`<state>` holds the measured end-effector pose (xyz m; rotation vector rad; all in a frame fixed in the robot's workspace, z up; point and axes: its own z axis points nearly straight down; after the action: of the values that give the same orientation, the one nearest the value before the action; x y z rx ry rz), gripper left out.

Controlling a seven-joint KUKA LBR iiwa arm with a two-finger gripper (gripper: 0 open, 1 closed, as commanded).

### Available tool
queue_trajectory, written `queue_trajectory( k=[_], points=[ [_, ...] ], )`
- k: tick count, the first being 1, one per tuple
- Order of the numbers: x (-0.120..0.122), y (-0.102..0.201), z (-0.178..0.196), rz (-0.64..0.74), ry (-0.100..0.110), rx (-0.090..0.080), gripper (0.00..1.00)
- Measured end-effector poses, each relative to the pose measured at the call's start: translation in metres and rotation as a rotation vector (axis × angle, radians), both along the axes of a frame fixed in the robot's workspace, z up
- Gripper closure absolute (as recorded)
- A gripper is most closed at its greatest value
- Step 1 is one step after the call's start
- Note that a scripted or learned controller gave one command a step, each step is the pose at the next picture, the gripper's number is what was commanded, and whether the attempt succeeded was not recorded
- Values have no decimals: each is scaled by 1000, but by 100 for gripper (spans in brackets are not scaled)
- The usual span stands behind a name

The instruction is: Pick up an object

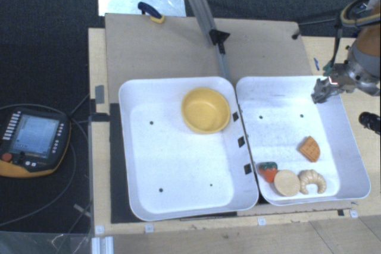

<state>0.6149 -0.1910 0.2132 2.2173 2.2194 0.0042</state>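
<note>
Crowding is the risk: at the right bin's (351, 146) near edge a round cracker (286, 182) sits touching a croissant (313, 181) and a small tomato (268, 171), so a grab may nudge neighbours or pinch two. A waffle piece (309, 149) lies apart, an easier target. Farther back, a yellow bowl (205, 110) sits in the left bin (137, 146). The gripper (322, 91) hovers over the right bin's far corner, carrying nothing; I cannot tell how wide it is.

right bin (280, 122) upper half open; toys (294, 175) crowd near corner; bowl (206, 110) blocks left bin's top.
</note>
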Motion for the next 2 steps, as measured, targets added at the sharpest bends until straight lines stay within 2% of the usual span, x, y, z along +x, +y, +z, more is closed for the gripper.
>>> queue_trajectory(
  k=[1,2],
  points=[
    [1,0,21,0,3,1,100],
    [-12,51,30,4,3,2,100]
  ],
)
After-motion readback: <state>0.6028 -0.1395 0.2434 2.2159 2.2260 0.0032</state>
